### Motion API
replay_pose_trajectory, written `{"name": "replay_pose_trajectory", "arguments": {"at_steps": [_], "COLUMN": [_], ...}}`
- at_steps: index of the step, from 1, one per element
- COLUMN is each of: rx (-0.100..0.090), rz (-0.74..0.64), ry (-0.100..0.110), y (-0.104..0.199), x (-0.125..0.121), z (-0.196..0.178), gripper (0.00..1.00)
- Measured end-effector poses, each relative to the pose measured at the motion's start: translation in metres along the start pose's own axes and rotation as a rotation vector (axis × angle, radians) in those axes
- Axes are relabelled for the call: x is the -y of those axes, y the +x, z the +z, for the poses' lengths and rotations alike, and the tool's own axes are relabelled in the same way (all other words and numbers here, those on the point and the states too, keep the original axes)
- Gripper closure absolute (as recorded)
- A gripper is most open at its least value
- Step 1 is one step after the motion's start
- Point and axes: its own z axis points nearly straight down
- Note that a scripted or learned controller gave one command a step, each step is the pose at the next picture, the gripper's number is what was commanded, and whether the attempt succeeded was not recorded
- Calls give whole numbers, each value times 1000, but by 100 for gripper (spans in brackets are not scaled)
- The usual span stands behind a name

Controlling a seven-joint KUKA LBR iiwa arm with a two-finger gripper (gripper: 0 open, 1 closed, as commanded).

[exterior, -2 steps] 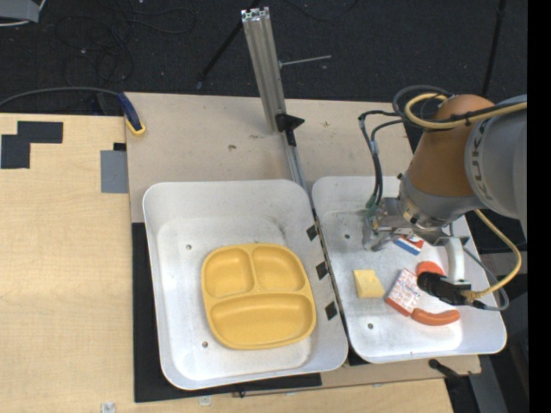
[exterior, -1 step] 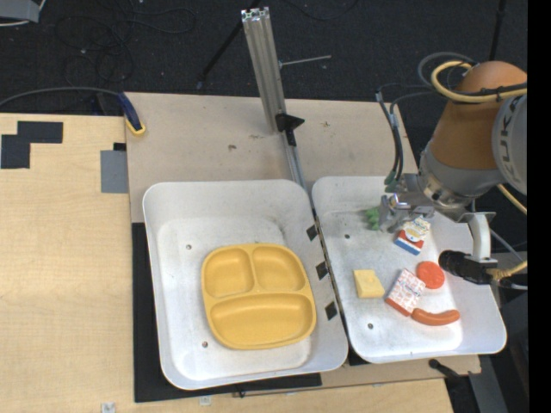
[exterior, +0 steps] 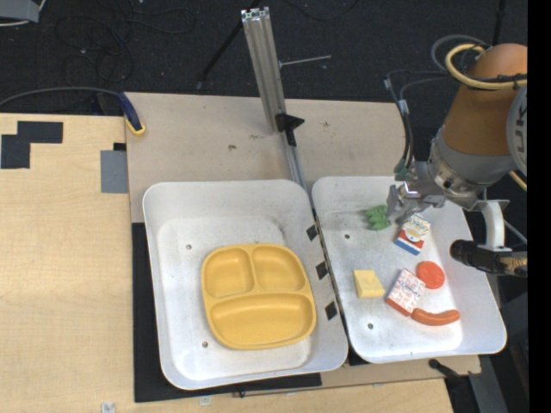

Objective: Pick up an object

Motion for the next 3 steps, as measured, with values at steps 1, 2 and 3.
{"name": "replay_pose_trajectory", "arguments": {"at_steps": [1, 2, 3], "rx": [-2, -2, -2], "rz": [-3, -4, -4], "ry": [6, 6, 6], "y": [44, 92, 145], "x": [10, 15, 21], "z": [12, 7, 18], "gripper": [100, 100, 100]}}
